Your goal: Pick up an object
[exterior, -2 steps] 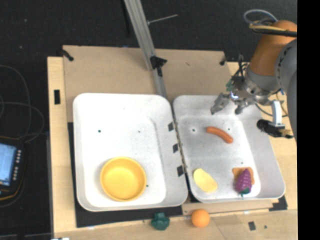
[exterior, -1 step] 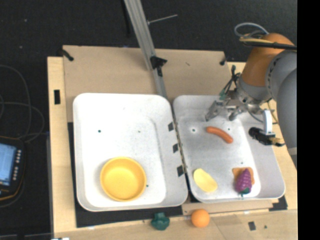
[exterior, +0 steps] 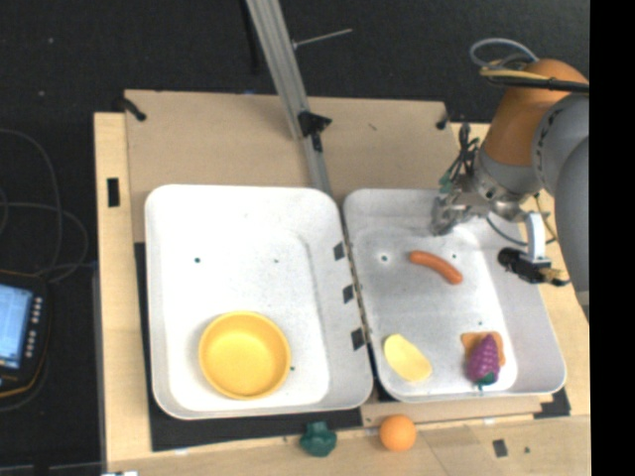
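In the right bin (exterior: 397, 226) lie an orange sausage (exterior: 437, 266) near the middle, a pale yellow chip-shaped piece (exterior: 407, 358) at the front, and a purple grape bunch (exterior: 483, 358) on an orange bit at the front right. The left bin (exterior: 198, 226) holds a yellow bowl (exterior: 244, 354). My gripper (exterior: 446, 216) hangs over the right bin's back right part, up and to the right of the sausage and apart from it. Its fingertips point down at the bin floor with nothing visible between them.
An orange ball (exterior: 397, 432) and a small green object (exterior: 317, 439) rest on the bench in front of the bins. A slanted metal rail (exterior: 288, 77) runs from the top down to the gap between the bins. A tablet (exterior: 15, 330) sits off the bench's left side.
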You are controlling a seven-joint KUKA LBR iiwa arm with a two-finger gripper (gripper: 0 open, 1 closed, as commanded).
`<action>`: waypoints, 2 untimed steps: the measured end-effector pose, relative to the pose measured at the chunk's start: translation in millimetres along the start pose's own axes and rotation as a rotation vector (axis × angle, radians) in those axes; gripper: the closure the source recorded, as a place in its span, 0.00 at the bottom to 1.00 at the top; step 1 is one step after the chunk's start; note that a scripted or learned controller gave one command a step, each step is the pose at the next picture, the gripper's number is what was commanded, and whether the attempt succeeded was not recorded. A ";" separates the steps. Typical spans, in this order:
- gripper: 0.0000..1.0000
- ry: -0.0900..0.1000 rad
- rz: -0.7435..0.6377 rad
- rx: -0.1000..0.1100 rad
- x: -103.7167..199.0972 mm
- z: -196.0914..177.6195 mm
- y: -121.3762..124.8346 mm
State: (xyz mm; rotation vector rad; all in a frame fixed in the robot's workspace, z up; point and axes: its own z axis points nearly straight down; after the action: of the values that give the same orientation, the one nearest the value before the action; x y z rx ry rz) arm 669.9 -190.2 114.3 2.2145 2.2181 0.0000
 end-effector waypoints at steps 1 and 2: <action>1.00 0.003 -0.001 -0.003 -3.4 -57.7 12.0; 1.00 0.002 0.000 -0.005 -8.4 -123.6 12.4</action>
State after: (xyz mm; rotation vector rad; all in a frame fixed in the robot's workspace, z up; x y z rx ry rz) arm 681.7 -198.0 238.0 2.2128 2.2168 0.0069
